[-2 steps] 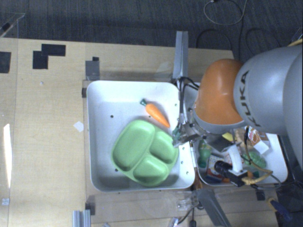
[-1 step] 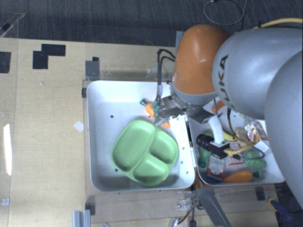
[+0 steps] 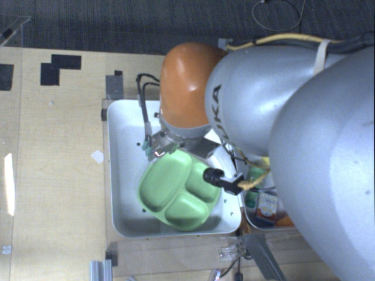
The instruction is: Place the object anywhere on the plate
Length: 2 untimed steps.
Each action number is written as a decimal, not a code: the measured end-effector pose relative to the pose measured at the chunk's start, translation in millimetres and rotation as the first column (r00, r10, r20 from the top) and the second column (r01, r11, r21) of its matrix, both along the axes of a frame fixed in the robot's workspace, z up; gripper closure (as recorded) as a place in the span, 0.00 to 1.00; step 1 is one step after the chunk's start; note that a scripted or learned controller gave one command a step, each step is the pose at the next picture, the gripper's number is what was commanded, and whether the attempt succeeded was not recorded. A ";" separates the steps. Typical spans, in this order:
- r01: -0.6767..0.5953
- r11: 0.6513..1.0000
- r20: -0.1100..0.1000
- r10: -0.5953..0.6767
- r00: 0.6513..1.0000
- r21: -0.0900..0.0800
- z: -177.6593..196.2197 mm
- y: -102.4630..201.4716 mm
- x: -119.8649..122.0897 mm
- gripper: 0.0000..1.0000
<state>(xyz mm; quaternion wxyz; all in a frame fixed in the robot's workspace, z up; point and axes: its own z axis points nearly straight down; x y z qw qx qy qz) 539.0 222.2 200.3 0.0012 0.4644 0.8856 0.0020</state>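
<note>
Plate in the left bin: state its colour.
Light green; the plate shows best in the camera view.

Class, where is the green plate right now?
The green plate lies tilted in the left white bin, toward its right and lower side, just below the arm's orange band.

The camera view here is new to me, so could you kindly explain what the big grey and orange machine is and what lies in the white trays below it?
You are looking down at a slant from a fixed camera above a bench. The big grey shape is a robot arm reaching in from the right; the orange band sits above its wrist. Its gripper is mostly hidden beneath the wrist, so I cannot tell whether it holds anything. Below it, a white bin holds a green divided plate. At the right, partly covered by the arm, a second bin holds small colourful items that I cannot identify.
</note>
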 end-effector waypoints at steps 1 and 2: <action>-0.173 0.985 0.001 0.173 0.985 -0.001 22.9 -1.6 -51.3 1.00; -0.418 0.909 0.004 0.418 0.909 -0.002 21.0 6.6 -5.4 1.00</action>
